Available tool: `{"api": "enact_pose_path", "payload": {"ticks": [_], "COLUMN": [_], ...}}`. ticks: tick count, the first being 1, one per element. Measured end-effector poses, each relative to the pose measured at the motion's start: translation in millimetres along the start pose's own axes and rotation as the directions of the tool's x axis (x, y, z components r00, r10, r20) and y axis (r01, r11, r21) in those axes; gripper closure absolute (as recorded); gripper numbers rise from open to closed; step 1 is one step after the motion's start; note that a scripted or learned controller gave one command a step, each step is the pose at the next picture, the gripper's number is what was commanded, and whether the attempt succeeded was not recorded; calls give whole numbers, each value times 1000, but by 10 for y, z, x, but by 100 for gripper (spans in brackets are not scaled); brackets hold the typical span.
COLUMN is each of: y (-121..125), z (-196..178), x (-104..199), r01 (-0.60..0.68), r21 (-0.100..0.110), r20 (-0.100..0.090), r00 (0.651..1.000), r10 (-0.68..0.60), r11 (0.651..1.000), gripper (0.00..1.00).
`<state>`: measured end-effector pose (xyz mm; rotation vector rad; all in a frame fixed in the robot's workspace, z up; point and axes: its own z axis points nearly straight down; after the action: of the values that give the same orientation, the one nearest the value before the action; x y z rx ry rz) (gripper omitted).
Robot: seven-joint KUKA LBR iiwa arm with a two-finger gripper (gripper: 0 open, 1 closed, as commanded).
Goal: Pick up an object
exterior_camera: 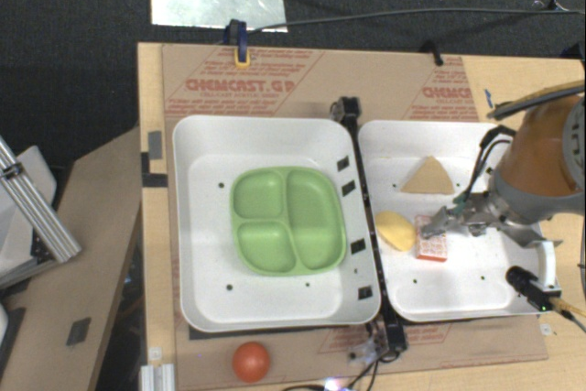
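While the grey arm with its orange band reaches in over the right-hand shallow white bin, the task appears to be at the approach step, with nothing lifted yet. That arm is the biggest thing in play; beside it, the left-hand shallow white bin bears a pale green plastic plate with four compartments, well apart from the action. In the right bin lie three smaller things: a tan wedge-shaped piece toward the far wall, a yellow rounded lump near the divider, and a small red-and-white packet just beside the lump. The two-finger gripper sits low over the packet's upper edge, so the packet looks the likeliest target. Whether the gripper is spread or closed cannot be told at this size. Next, it would need to settle squarely over the packet, close and lift; the packet looks flat and thin, so it could slip.
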<state>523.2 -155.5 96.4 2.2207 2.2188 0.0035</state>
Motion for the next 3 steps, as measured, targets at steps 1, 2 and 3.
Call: {"api": "enact_pose_path", "payload": {"ticks": [1, 2, 3], "y": [22, 10, -6], "z": [-146, -781, -1339], "x": [7, 29, -75], "r01": [3, 5, 4], "r21": [-5, -4, -4], "r20": [-1, 2, 2], "r00": [1000, 1000, 1000], "r10": [-3, -5, -4], "r11": [1000, 1000, 1000], "gripper": [100, 100, 100]}}
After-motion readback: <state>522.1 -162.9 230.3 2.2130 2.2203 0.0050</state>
